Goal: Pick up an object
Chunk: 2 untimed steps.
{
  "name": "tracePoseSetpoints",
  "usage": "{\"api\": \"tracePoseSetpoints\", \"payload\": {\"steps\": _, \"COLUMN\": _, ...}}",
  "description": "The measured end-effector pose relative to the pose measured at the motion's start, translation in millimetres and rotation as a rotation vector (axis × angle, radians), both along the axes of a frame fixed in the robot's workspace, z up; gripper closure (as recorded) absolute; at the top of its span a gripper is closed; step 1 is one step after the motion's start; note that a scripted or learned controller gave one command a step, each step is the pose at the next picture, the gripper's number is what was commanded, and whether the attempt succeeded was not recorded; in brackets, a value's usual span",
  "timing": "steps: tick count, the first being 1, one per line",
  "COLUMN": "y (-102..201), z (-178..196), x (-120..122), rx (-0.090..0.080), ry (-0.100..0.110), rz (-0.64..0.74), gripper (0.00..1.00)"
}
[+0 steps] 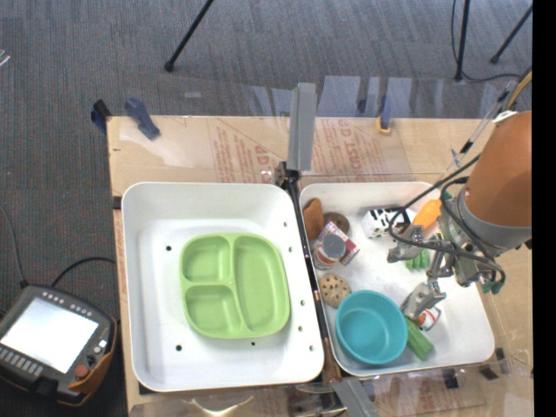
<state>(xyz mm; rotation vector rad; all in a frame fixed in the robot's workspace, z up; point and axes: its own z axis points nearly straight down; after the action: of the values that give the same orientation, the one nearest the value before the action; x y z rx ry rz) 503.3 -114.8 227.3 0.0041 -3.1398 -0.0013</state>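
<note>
My gripper [424,301] hangs low over the right bin [460,341], just right of a teal bowl [372,327]. Directly beneath it lies a small orange and white item [426,321], partly hidden by the gripper. A green stick-shaped piece [419,342] lies by the bowl's lower right. Further back in the same bin are a small can [331,244], a round cookie [334,289], a brown piece [313,218], a black and white item [380,221], an orange carrot-like piece [426,213] and a green piece [416,258] under the wrist cables.
The left bin [148,233] holds a light green divided plate [234,285]. A grey upright post [301,133] stands behind the seam between the bins. A handheld control pendant [52,337] lies on the floor at the lower left.
</note>
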Motion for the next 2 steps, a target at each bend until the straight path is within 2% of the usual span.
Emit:
{"api": "tracePoseSetpoints", "payload": {"steps": 1, "y": -33, "z": -141, "x": 68, "rx": 0.0, "ry": -0.001, "rz": -0.039, "gripper": 0.0}}
{"api": "tracePoseSetpoints", "payload": {"steps": 2, "y": -40, "z": -142, "x": 123, "rx": 0.001, "ry": 0.011, "rz": -0.142, "gripper": 0.0}}
